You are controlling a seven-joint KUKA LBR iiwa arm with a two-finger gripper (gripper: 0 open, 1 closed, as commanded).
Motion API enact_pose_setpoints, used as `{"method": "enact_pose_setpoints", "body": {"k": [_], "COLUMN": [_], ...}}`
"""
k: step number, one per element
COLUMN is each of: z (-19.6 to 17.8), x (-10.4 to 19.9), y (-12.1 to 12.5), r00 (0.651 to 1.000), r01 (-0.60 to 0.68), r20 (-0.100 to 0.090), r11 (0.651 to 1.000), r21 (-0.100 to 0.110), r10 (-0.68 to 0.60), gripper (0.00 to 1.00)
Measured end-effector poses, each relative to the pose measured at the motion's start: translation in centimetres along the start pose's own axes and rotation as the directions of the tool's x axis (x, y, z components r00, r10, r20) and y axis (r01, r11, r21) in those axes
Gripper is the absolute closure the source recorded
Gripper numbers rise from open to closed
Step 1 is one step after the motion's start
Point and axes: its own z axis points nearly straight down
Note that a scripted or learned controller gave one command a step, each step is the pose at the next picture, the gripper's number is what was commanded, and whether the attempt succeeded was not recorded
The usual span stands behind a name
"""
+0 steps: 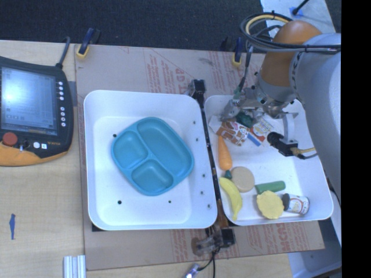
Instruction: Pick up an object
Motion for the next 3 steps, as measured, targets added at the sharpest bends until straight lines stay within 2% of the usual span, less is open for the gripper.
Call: {"method": "enact_pose_setpoints", "body": {"k": [1, 2, 3], "z": [0.5, 0.7, 0.9], "x": [-2.5, 0.3, -0.4], "y": [-0.1, -2.9, -0.4], "r00": [1.000, 1.000, 1.000], "r01": [0.001, 0.003, 0.002], "r20": [-0.002, 0.002, -0.003], "r11": [1.000, 1.000, 1.000], "r21": [-0.002, 0.005, 0.009], "r10": [-0.001, -0.003, -0.002], "gripper": [0.00, 0.00, 0.00]}}
